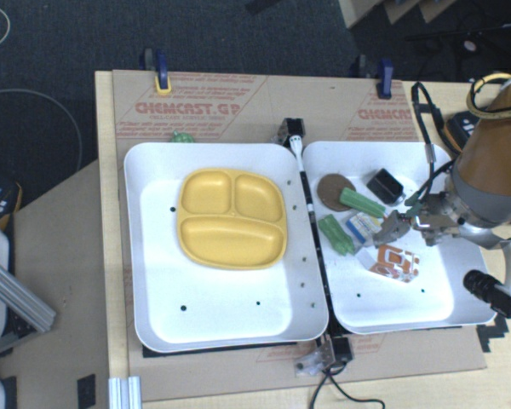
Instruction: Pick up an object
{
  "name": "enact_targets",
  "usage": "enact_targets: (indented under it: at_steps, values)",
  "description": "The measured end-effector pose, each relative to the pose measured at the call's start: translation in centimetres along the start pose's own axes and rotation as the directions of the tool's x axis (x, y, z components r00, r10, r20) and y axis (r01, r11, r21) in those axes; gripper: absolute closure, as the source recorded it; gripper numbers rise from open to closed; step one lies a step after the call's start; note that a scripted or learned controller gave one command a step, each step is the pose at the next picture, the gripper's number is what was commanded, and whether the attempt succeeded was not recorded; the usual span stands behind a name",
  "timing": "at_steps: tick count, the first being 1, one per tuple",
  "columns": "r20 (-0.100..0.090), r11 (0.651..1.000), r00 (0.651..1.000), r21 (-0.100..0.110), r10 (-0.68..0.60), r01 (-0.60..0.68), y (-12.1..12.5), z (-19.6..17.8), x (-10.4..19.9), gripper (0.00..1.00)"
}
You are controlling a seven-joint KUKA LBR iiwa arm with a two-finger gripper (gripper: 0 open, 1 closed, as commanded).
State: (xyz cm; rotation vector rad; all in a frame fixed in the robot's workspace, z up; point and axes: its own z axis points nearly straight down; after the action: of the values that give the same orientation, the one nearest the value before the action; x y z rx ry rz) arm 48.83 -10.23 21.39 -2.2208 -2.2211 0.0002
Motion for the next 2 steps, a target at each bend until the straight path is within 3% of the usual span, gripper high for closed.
enact_targets:
  at_steps: [1,2]
  values:
    - [0.001,1.000,1.000,-0.003,0.000,0.000,0.1,-1.0,0.0,1.00]
    - [-0.001,1.000,1.000,-0.008,-0.007,0.007,-0.8,-7.6,5.4,1.00]
